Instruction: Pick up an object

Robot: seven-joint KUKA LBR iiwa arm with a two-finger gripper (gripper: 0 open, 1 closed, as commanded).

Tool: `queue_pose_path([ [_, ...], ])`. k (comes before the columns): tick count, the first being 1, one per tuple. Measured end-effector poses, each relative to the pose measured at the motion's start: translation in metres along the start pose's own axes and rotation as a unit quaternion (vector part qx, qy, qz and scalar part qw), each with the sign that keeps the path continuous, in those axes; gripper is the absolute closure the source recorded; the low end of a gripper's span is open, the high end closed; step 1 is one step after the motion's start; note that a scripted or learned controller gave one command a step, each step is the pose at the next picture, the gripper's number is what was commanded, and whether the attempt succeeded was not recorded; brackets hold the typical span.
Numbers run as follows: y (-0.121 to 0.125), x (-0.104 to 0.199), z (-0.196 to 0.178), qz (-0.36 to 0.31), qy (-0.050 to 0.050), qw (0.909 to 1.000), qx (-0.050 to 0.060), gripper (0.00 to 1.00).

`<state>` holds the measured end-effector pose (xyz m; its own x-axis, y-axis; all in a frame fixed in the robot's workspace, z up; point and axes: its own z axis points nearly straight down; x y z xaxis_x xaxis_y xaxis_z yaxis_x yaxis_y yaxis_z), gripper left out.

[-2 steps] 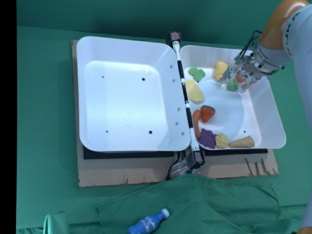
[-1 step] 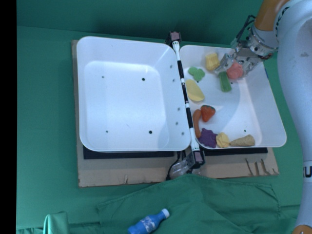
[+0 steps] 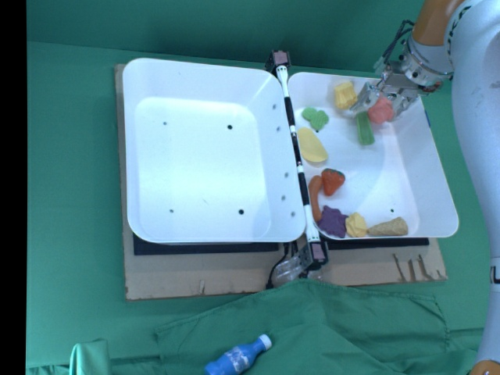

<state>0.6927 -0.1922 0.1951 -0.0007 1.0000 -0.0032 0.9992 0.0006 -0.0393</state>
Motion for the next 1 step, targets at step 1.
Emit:
queue_pose_path([
  [1, -0.0092, 0.0027, 0.0111, 0.001, -0.001, 0.9999, -0.015, 1.00],
])
